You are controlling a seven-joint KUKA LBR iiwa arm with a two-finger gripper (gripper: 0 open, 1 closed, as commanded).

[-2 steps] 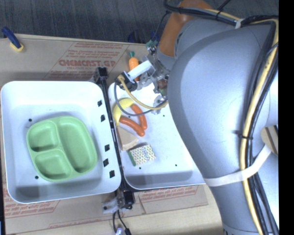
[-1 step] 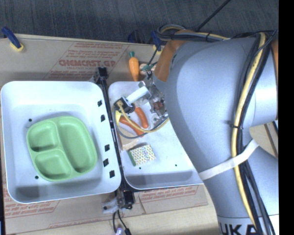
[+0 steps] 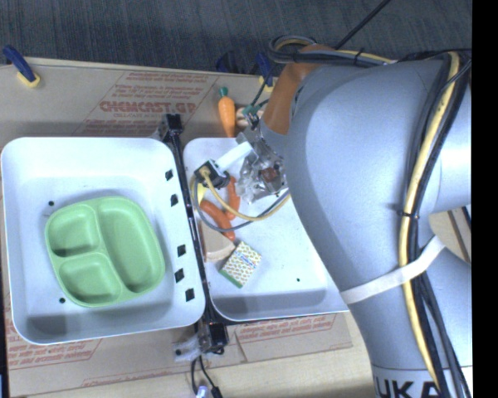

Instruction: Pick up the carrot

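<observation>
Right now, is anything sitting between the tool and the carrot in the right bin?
Nothing separate visibly blocks it. The tool hangs right over the orange carrot pieces in the right white bin, with its own yellow cable looping across them. A green-and-yellow packet lies just beside them.

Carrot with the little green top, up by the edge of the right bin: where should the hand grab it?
Probably around the thick orange middle, coming straight down from above. The orange carrot with the green top lies flat by the far rim of the right white bin, its green end pointing away from the bin. Closing across its narrow width should hold better than at the tapering ends.
</observation>
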